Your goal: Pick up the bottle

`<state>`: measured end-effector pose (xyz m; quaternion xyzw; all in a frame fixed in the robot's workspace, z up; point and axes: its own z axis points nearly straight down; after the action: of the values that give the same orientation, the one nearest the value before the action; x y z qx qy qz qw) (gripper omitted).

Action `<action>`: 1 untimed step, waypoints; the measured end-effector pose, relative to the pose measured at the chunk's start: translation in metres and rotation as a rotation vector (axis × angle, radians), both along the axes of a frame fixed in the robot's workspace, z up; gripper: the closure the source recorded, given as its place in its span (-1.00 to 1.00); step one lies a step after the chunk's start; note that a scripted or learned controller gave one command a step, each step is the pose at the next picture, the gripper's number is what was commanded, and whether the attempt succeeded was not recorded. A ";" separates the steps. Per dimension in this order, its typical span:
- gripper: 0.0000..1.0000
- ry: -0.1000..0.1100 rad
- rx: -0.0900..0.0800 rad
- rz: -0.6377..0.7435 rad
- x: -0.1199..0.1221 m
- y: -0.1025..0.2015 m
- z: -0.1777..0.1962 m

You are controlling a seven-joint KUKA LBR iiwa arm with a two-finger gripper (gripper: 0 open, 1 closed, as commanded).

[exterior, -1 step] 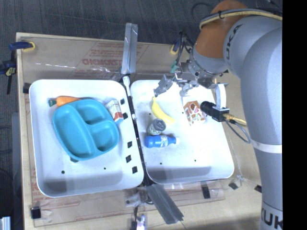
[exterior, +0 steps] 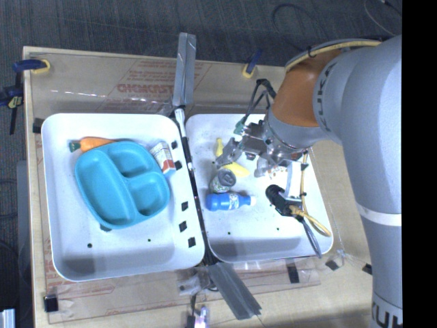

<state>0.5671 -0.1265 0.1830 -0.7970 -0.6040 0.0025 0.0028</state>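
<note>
Right bin (exterior: 290, 241): blue bottle (exterior: 227, 201) lying flat, gripper (exterior: 240, 150) above.

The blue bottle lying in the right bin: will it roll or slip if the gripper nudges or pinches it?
The blue bottle lies on its side on the smooth floor of the right bin, so a sideways nudge would probably roll it. It looks like small, glossy plastic: likely light and apt to slip. The yellow object nearby could get bumped.

Tool (exterior: 239, 150) over right bin (exterior: 259, 248), above blue bottle (exterior: 227, 201).
</note>
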 end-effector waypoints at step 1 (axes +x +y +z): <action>-1.00 -0.005 -0.002 0.190 0.022 0.035 -0.036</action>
<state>0.5892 -0.0918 0.1469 -0.7360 -0.6770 0.0015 0.0002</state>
